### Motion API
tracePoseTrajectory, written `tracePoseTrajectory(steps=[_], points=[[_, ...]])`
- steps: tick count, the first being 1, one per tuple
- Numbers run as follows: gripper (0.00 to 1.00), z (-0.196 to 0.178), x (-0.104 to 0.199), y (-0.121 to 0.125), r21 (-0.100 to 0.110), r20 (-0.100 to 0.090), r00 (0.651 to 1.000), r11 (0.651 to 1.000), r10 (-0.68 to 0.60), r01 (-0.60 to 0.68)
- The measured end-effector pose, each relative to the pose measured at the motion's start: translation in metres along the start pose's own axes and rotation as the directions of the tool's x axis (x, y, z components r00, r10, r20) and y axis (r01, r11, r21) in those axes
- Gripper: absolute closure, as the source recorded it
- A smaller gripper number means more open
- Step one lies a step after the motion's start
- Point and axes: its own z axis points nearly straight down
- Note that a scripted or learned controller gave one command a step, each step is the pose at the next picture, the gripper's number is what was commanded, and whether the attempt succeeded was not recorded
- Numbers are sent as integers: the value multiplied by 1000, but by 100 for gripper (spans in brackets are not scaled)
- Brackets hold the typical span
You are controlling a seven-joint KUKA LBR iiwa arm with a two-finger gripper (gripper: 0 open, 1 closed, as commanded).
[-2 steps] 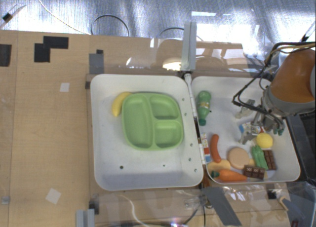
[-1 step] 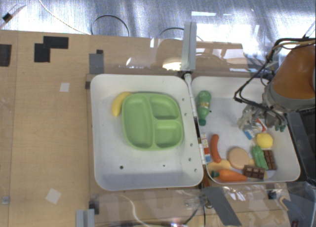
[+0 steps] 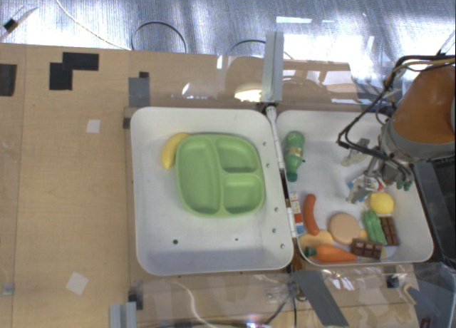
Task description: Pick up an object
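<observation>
Gripper (image 3: 367, 185) low in the right bin (image 3: 324, 130), lemon (image 3: 382, 203) just beside and below-right of it; jaw state cannot be told.

In the right bin we see several toy foods. A green bottle (image 3: 293, 152) lies near the left wall. A red sausage (image 3: 310, 212) lies lower, beside a round tan cookie (image 3: 345, 228). An orange carrot (image 3: 333, 253) and a brown chocolate bar (image 3: 366, 249) lie at the front edge. A yellow lemon (image 3: 382, 203) rests above a green vegetable (image 3: 373, 225).
</observation>
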Motion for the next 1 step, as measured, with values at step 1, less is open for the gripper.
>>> tracePoseTrajectory(steps=[1], points=[[0,12,9,-11,-1,-13,1000,1000,2,-2]])
